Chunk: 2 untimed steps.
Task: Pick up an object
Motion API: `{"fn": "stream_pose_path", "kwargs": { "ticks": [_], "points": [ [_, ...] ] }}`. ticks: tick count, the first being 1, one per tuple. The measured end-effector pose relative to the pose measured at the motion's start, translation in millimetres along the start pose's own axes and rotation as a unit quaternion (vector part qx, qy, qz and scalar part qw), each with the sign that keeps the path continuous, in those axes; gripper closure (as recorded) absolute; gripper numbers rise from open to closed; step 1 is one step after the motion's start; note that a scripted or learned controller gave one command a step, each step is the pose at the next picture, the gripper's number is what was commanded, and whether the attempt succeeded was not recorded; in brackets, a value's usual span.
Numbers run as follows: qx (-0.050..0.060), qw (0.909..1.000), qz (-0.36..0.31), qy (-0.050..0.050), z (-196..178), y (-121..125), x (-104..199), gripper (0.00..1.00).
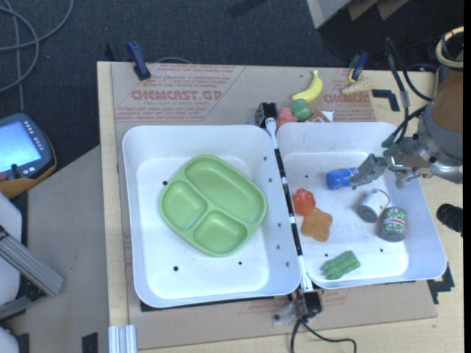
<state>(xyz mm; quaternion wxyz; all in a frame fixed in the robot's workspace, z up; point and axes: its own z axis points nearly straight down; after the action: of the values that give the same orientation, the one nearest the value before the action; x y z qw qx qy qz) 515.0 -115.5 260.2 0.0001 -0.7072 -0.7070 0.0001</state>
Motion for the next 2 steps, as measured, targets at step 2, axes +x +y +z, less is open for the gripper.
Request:
{"fn": "stream_pose_path", "kwargs": {
  "ticks": [2],
  "points": [
    [-0.003,1.0,-0.001,-0.001,154,7,-69,0.0]
  ]
}}
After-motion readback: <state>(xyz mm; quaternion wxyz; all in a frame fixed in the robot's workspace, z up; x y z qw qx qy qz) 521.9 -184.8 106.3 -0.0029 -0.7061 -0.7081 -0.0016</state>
